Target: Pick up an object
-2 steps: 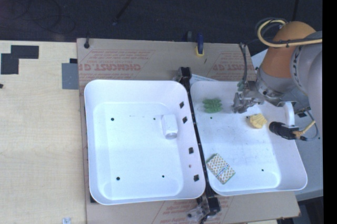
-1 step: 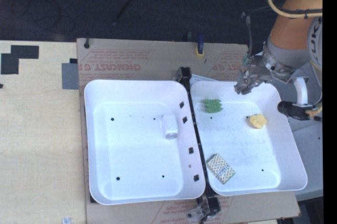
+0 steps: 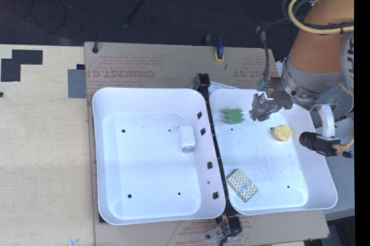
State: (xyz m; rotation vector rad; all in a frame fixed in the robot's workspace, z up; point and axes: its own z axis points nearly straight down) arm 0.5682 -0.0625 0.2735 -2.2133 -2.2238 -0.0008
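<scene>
My gripper (image 3: 260, 110) hangs over the upper part of the right bin (image 3: 289, 195). It sits between a green object (image 3: 233, 116) just to its left and a small yellow object (image 3: 282, 133) to its lower right. Nothing shows between its fingers, and it looks raised above the bin floor. A patterned packet (image 3: 242, 184) lies near the right bin's front. A white cylinder (image 3: 187, 138) lies in the left bin (image 3: 115, 204) close to the divider.
Black clips (image 3: 210, 165) run along the seam between the two bins. The arm's orange band and grey wrist (image 3: 317, 59) loom over the right bin's far right corner. A cardboard sheet (image 3: 150, 68) lies under both bins.
</scene>
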